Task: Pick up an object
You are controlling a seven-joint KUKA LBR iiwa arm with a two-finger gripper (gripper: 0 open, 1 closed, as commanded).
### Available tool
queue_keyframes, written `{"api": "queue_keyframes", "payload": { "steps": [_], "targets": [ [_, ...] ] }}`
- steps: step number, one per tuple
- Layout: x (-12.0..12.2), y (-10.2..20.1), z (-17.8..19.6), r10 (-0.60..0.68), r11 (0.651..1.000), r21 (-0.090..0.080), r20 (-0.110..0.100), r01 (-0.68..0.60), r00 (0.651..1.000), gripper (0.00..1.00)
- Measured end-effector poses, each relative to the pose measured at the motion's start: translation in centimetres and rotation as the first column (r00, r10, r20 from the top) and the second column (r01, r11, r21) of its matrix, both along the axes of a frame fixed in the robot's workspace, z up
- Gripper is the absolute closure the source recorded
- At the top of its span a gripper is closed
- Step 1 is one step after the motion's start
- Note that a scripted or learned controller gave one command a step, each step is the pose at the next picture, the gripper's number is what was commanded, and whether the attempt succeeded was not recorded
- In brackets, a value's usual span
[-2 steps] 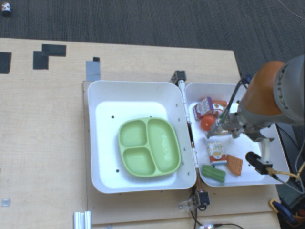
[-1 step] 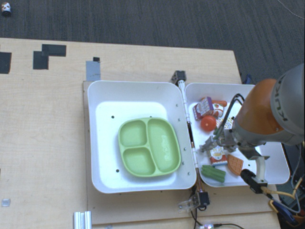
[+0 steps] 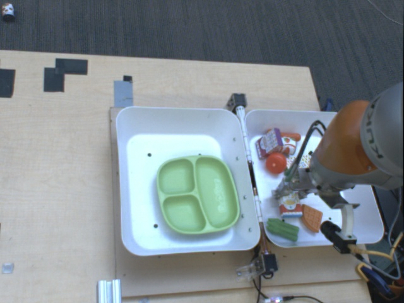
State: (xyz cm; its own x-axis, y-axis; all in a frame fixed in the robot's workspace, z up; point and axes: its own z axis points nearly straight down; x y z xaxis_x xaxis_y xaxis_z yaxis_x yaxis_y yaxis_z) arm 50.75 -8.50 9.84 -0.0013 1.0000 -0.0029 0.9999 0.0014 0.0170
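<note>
An object has not been lifted: small items are crowded toward the right bin's near edge, where the gripper is lowered. Its grip cannot be told. Neighbouring pieces could be nudged or a grasp missed through crowding.

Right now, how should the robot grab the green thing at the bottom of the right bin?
Probably across the middle of the green object, pinching its narrow width and coming straight down from above. It lies flat and long near the bin's front wall, so a sideways approach looks blocked; the orange piece sits close by.
</note>
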Motion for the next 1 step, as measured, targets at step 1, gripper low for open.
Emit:
{"api": "queue_keyframes", "payload": {
  "steps": [1],
  "targets": [
    [-1.99, 6.49, 8.64, 0.004, 1.000, 0.004, -0.013, -0.003, 1.000, 1.00]
  ]
}}
